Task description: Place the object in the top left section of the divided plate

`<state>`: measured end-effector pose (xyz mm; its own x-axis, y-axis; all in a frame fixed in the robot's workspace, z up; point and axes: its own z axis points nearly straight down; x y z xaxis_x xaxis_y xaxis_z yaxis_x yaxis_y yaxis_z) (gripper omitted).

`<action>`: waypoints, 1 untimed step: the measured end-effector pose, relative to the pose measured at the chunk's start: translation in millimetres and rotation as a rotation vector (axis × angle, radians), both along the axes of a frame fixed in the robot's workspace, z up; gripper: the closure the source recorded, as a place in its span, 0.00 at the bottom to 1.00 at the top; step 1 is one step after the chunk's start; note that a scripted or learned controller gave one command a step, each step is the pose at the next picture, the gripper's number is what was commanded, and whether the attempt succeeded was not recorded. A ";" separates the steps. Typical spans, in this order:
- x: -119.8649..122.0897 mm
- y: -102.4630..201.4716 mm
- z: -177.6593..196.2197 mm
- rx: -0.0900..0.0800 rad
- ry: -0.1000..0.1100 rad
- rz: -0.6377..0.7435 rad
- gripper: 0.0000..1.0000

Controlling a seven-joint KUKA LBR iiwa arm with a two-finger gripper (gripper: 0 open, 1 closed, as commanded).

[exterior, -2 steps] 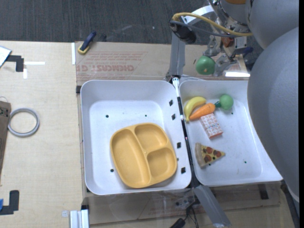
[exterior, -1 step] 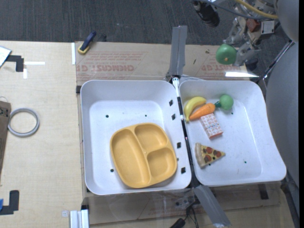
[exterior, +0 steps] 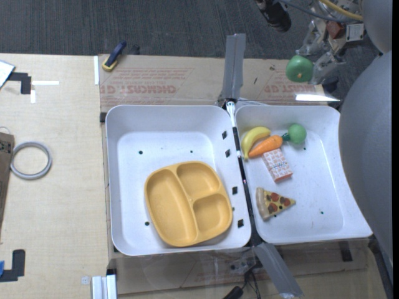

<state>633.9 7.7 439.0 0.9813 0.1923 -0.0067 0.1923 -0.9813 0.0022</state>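
Count, bench: 2 white bins, left bin point(exterior: 124, 185) and right bin point(exterior: 324, 192).

Left bin: 1 yellow plate point(exterior: 187, 201), 3 sections.

Right bin: 4 items near its top left corner and left edge: 1 banana point(exterior: 252, 139), 1 carrot point(exterior: 271, 143) with green top, 1 carton point(exterior: 277, 165), 1 pizza slice point(exterior: 272, 202).

Above right bin's top edge: 1 green ball point(exterior: 300, 69) at 1 gripper point(exterior: 315, 58).

Bench, left edge: 1 tape roll point(exterior: 29, 160). Top edge: 1 blue-yellow tool point(exterior: 115, 55).
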 end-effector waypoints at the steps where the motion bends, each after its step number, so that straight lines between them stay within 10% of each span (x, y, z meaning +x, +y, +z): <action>1: -0.5 12.2 -29.7 0.002 0.001 0.123 1.00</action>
